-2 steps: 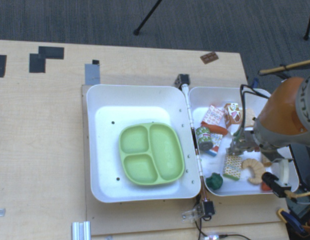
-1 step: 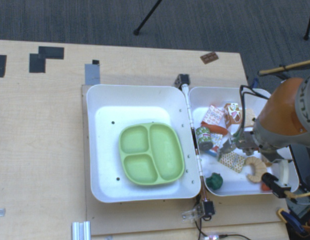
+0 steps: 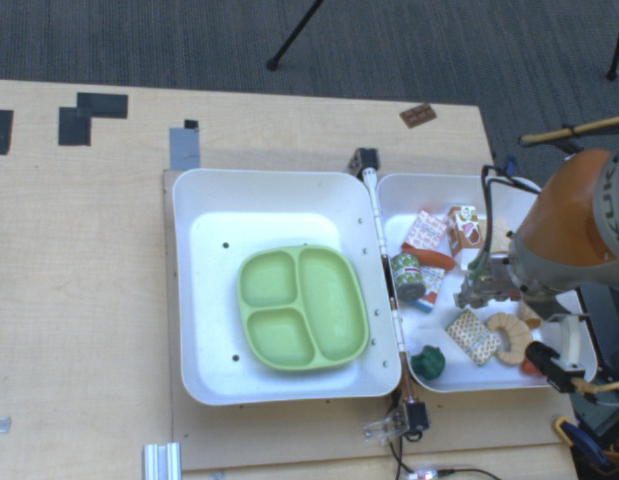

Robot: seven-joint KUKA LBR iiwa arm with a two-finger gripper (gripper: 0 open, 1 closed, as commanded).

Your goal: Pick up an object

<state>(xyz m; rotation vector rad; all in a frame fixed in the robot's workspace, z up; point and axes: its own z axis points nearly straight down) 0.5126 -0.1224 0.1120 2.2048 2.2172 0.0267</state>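
Two shallow white plastic bins side by side on a pale wooden bench (image 3: pixel 79 268). In the left bin (image 3: pixel 204 298): one light green divided plate (image 3: pixel 303 308), smooth, rounded, with three compartments, lying flat near the middle. In the right bin (image 3: pixel 397 218), a small heap of about seven toy items: one dark can-like piece with a green label (image 3: pixel 409 279) close to the dividing wall, one dark green broccoli-like lump (image 3: pixel 427 362) at the near corner, one red-and-white patterned packet (image 3: pixel 425 232), one orange-red carrot-like stick (image 3: pixel 435 260) just below it, one small box with red print (image 3: pixel 466 227), one checkered flat packet (image 3: pixel 473 336), and one tan curved croissant-shaped piece (image 3: pixel 511 332) touching it on the right. Above the right bin, one gripper (image 3: pixel 477 290) hanging low over the heap, just above the checkered packet; fingers too blurred and hidden to tell whether apart or together, nothing visibly clamped. Behind it, grey arm with orange band (image 3: pixel 574 208) reaching in from the right.
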